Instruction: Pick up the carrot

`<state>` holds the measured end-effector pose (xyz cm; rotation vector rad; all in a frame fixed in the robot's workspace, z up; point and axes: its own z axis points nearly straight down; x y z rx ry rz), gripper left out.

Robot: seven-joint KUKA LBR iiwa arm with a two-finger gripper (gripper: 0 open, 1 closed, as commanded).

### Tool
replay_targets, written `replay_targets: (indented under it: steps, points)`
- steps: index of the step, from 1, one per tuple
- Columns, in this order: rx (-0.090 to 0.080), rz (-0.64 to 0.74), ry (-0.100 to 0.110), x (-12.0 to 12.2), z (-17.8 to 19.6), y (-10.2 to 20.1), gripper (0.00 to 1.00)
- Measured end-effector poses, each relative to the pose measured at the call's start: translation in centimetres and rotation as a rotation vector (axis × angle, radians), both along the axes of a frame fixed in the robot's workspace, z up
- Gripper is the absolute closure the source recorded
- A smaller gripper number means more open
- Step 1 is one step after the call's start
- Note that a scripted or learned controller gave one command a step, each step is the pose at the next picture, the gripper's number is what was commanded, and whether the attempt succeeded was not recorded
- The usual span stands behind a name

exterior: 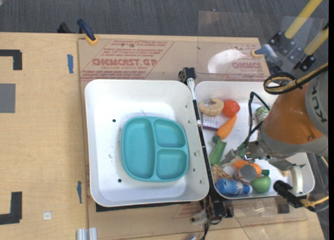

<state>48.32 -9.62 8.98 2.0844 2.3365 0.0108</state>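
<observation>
Arm (295,119): I've got it reaching in from the right, orange band over the right bin, grey wrist dipping toward the pile of toys.
Jaws (246,155): I see them low in the right bin, down among the clutter; whether they are apart or together, I cannot tell from here, too much metal and cable in the way.
Carrot (227,127): orange, lying at a slant in the upper middle of the right bin, thin end pointing down-left, free of the jaws and a little up-left of them.
Red tomato (231,108): just above the carrot's thick end, close enough that I'd call them touching.
Bagel (212,106): pale ring, beside the tomato on its left, near the bin's top-left corner.
Green cucumber (217,151): long, dark green, below the carrot's tip, just left of the jaws.
Orange piece (249,171): a round orange thing just under the jaws; I can't make out what it is.
Green apple (261,183): near the bin's front edge, right of the blue bottle.
Blue bottle (229,187): lying on its side along the front wall.
Right bin (204,88): white, shallow, holding all of the toys.
Left bin (104,108): white, holds a teal divided plate (155,148) with three compartments, sitting flat in the middle.
Tabletop (42,129): light wood, with a cardboard sheet (130,56) under the bins.
</observation>
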Motion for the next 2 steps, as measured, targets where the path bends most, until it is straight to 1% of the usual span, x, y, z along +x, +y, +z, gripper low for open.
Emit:
replay_targets:
  steps: [1, 2]
  points:
    - [-0.004, -0.002, -0.011, 0.4, 1.2, -0.2, 1.0]
    - [0.006, -0.561, 0.01, 3.7, 9.5, 6.1, 1.0]
